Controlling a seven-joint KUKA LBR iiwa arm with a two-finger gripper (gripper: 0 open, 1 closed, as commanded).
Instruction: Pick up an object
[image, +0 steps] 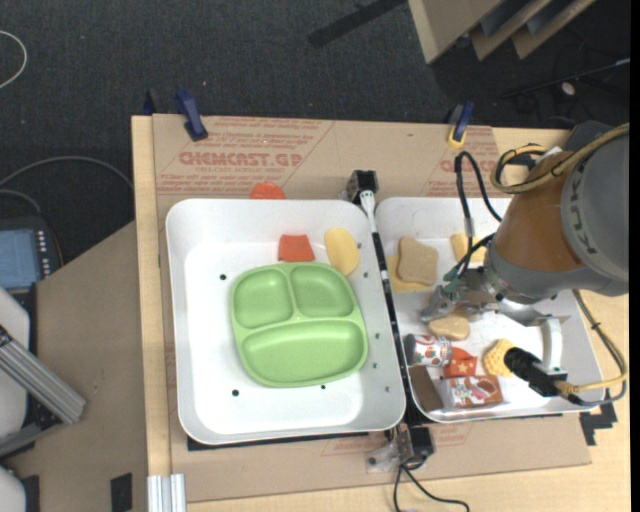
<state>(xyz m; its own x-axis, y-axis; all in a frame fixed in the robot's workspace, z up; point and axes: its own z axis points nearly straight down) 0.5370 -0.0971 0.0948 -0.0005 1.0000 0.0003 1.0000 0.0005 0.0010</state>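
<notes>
My gripper (447, 298) hangs low in the right bin (590, 345), near its left-middle part, with the grey and orange arm reaching in from the right. A small tan oval piece (450, 327) lies just in front of the gripper, close to it or touching. A pale bread-like slice (416, 263) lies just behind and to the left of the gripper. A red and white packet (432, 350), a red carton (466, 366) and a yellow waffle-like piece (495, 357) lie toward the bin's front. A small yellow piece (460, 245) sits at the back, partly hidden by the arm.
The left bin (195, 330) holds a green divided plate (298, 323), with a red block (295, 248) and a pale yellow piece (342, 250) behind it. An orange thing (266, 190) lies on the cardboard behind the bins. Blue clamps (190, 115) hold the board's back edge.
</notes>
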